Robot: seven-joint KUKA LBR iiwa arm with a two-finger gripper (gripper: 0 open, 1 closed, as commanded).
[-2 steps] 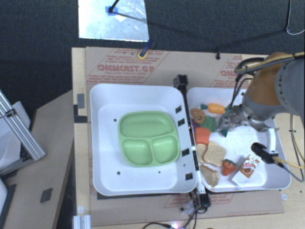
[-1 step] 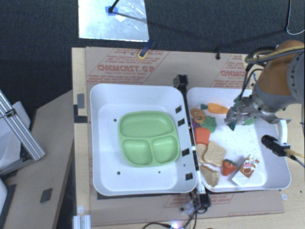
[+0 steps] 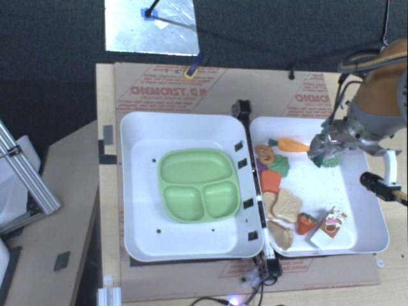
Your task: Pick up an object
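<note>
The right bin (image 3: 366,234) holds several toy foods. An orange carrot (image 3: 292,146) lies near its back left, with a brown pretzel (image 3: 264,153) and a green leafy piece (image 3: 279,165) beside it. Below these sit an orange-red block (image 3: 271,182), two bread slices (image 3: 288,204), a red strawberry (image 3: 306,222) and a white and red packet (image 3: 329,225). My gripper (image 3: 320,150) hangs low over the bin's back part, just right of the carrot's tip. A small green object (image 3: 331,160) lies right against its lower right side, partly hidden by it.
The left bin (image 3: 140,139) holds a light green divided plate (image 3: 196,184). A black divider with clips (image 3: 250,171) runs between the bins. The arm's grey and orange wrist (image 3: 379,101) looms over the right bin's back right corner.
</note>
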